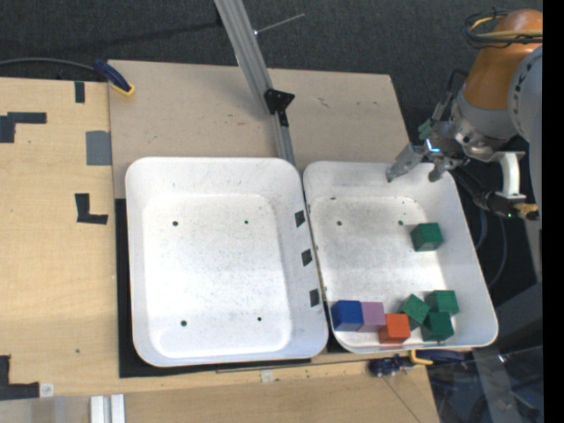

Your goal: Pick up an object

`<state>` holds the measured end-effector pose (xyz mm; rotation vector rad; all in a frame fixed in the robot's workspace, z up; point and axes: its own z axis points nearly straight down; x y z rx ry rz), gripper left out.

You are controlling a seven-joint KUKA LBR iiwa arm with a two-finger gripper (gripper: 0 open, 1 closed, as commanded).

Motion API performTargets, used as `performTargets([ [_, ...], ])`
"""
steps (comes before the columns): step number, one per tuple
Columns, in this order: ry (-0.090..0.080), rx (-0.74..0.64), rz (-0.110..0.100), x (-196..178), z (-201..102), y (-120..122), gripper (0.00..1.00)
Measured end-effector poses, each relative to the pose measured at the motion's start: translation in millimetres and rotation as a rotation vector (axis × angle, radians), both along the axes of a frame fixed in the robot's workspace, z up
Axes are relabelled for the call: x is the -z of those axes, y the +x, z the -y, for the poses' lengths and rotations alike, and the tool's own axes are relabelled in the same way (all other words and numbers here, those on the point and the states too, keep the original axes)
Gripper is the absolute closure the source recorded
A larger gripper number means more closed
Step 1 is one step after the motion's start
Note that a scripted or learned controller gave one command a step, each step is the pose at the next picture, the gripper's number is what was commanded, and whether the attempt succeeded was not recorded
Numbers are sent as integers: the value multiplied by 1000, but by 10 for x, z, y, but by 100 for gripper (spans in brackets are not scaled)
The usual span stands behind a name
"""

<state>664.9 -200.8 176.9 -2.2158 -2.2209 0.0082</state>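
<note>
Gripper point(412, 167) above right bin point(467, 236) far corner, fingers spread, holding nothing; blocks untouched, lone green block point(426, 236) nearest. Pick not started.

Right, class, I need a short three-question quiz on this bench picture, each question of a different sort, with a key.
1. True or false: the blue cube lies in the left bin.
2. How many green blocks are in the right bin?
3. Which block touches the blue cube: A) purple cube B) lone green cube C) orange cube?

Key: 1 false, it lies in the right bin. 2 four: one alone, three clustered at the near right corner. 3 A. The gripper hangs over the right bin's far right corner.
</note>
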Motion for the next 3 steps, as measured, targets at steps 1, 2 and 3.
performTargets([
  [1, 0, 1, -2, 648, 25, -13, 0],
  [2, -2, -1, 6, 495, 22, 13, 100],
  [3, -1, 0, 12, -143, -12, 44, 100],
])
